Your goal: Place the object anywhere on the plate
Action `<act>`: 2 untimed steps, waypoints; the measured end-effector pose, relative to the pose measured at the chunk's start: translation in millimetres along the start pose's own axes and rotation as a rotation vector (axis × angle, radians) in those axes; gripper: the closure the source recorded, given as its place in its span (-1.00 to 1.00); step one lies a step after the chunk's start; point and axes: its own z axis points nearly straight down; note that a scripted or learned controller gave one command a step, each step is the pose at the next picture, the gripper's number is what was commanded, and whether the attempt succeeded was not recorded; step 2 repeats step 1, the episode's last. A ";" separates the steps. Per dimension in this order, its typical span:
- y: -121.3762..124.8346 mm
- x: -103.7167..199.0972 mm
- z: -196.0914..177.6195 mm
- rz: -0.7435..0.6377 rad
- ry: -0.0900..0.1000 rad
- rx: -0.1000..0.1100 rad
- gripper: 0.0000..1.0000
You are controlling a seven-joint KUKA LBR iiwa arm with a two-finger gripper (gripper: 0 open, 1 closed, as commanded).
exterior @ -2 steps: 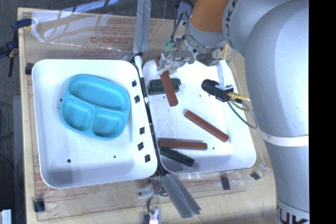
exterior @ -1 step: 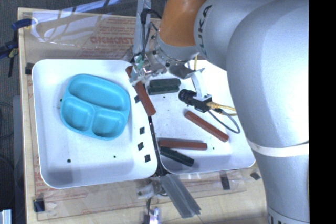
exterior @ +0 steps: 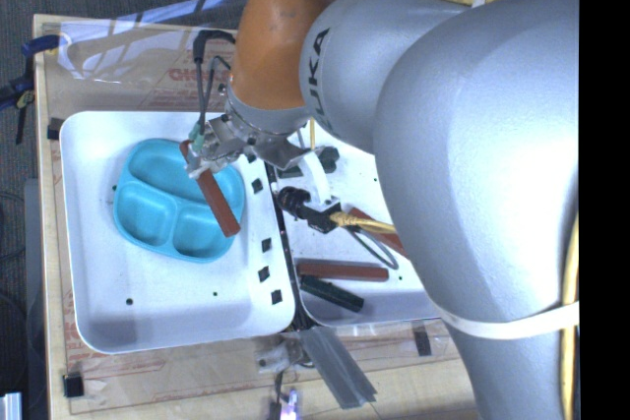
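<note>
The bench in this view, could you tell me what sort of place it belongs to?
Probably a robotics lab test bench: a grey arm with loose cabling reaches over two white bins, and its hand is above a blue divided plate.

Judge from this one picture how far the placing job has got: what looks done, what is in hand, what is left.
Done: the brown block has reached the left bin and lies tilted across the blue plate. In hand: the gripper sits at the block's upper end; whether it grips is unclear. Left: letting go and backing away. Other sticks lie in the right bin.
</note>
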 end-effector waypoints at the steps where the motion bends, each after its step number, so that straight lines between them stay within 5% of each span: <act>1: 0.0 -0.5 -0.3 0.001 0.000 -0.001 -1.00; 2: 0.0 -0.5 -0.3 0.001 0.000 -0.001 -1.00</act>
